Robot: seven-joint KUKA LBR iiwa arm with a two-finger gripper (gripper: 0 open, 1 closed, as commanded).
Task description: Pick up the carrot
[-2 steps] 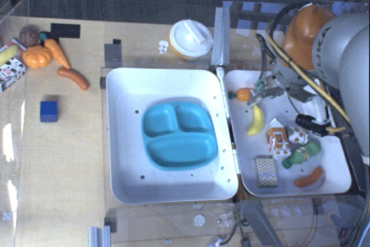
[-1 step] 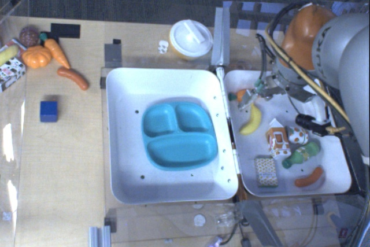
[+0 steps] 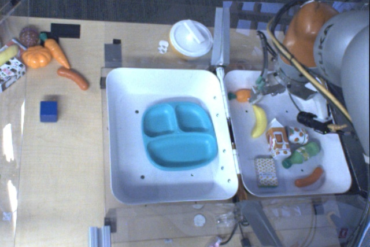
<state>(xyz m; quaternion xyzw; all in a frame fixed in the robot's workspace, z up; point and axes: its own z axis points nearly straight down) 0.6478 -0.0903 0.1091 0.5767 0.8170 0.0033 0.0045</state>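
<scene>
A small orange carrot with a green end lies in the right bin, near its top left corner and close to the divider. My gripper hangs just to the carrot's right, over the bin floor, its tip almost at the carrot. The grey arm with its orange band comes in from the upper right. How the gripper meets the carrot is too small to make out.
The right bin also holds a banana, a small carton, a green bottle, a sausage and a cracker. A blue divided tray lies in the left bin. Toy food lies far left on the bench.
</scene>
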